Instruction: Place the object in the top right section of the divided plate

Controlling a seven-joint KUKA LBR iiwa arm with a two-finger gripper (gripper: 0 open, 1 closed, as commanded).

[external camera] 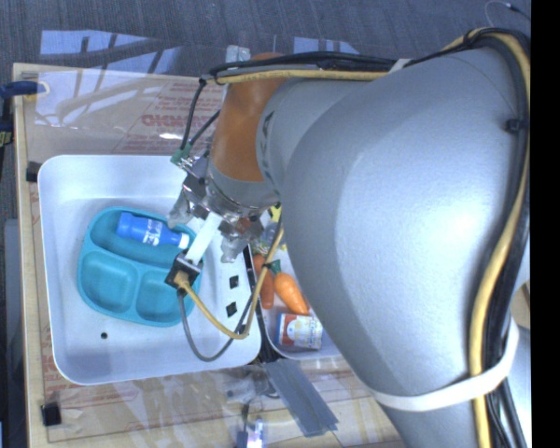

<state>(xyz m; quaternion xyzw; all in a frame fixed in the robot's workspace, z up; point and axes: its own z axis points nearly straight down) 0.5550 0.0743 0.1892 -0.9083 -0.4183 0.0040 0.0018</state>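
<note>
One blue bottle (149,231) lies on its side in the upper section of the one blue divided plate (121,287). The gripper (230,248) hangs just beside the plate's right rim, and I cannot tell if it is open or closed. The plate sits in the left white bin (65,343) with bare floor below and to its left, while the right bin (273,345) holds one carrot (289,292) and one can (301,331), close under the arm.

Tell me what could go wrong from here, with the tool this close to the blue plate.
1. The tool hangs right beside the rim of the blue divided plate. A sideways move could shove the plate across its white bin.
2. The blue bottle lies on its side in the plate's upper part, with one end near the tool. A bump might roll it out of that section.
</note>
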